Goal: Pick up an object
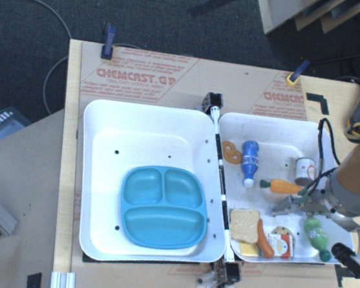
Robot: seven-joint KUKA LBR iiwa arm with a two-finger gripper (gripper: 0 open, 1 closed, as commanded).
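The likeliest thing to be picked is the toy carrot (285, 186), lying on its side in the middle right of the frame, inside the right bin (270, 128), orange body pointing right and green stub to the left. The claw (298, 201) hangs just beside and below its thick end, at the tip of the grey arm (350, 187) that comes in from the right edge. I cannot tell how wide the claw stands or whether it has anything in it; the dark parts there blur together against the white floor of the bin.

Around the carrot the bin is crowded, which I reckon is why the arm comes in low and slanted. A blue bottle (249, 160) lies to the upper left of it, a pretzel (232, 152) just beside that, and a small can (304, 168) sits close above the carrot's thick end. Lower down are a slice of bread (245, 225), a sausage (263, 238), a flat packet (281, 241) and a green toy (317, 232) near the arm.

The left bin (99, 163) carries a blue divided plate (162, 206) in its lower middle, probably a place for things to go. Both bins sit on the brown desk (142, 77), pressed together along a middle seam.
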